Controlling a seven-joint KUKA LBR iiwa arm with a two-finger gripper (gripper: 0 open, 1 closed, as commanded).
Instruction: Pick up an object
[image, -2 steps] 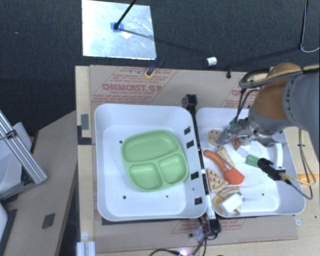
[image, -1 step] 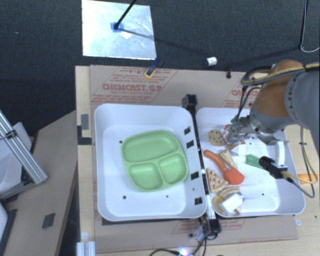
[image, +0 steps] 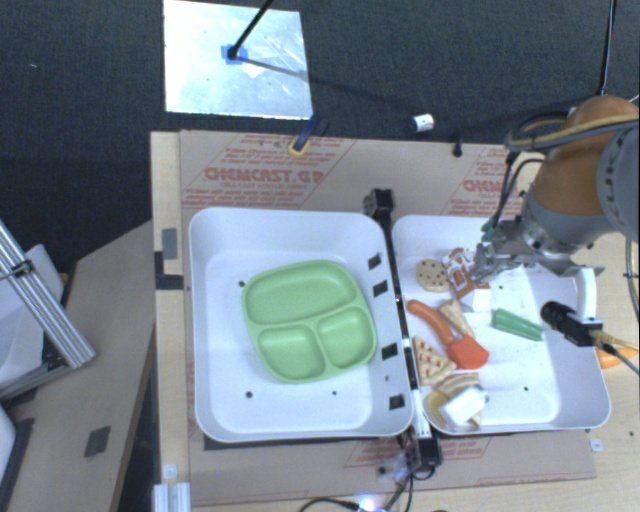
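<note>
Over the right bin (image: 575, 395), my gripper (image: 478, 268) hangs low among the toy food, fingers blurred by clutter, so I cannot tell their spread. Just beneath lie a round cookie (image: 432, 273), orange carrot (image: 447, 331) and green block (image: 517, 324).

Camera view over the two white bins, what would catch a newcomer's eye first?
The pale green three-compartment plastic tray lying in the left shallow white bin stands out most. Next comes the jumble of toy food in the right shallow white bin: an orange carrot-shaped piece, a round speckled cookie and a green rectangular block. The grey arm's pincer sits low over that bin's far end, beside the cookie.
</note>
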